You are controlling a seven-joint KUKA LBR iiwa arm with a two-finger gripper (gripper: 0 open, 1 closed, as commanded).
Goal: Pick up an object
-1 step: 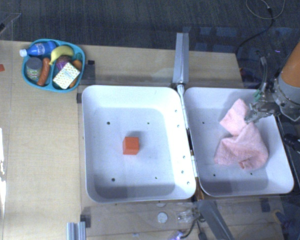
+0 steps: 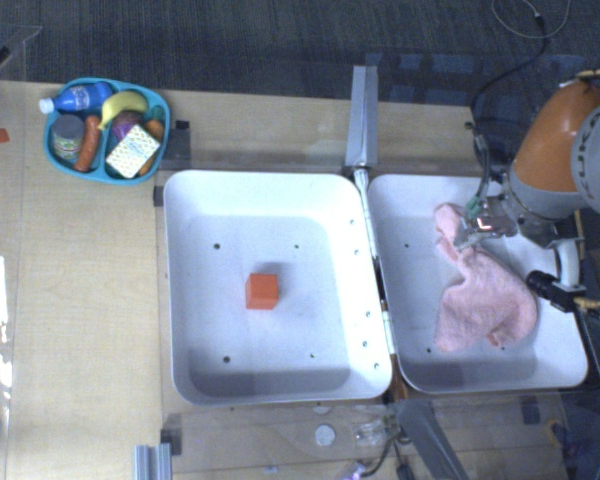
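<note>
The right-hand bin (image 2: 570, 368) holds the pink cloth (image 2: 480, 303), mid-right of frame. The gripper (image 2: 483, 221) sits at its upper end; whether it is released or clenched, I cannot tell. Better to pinch a raised fold than flat fabric.

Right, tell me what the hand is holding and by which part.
Cannot be told. The hand sits at the upper edge of the pink cloth in the right bin, but no cloth is clearly visible in its grip.
</note>
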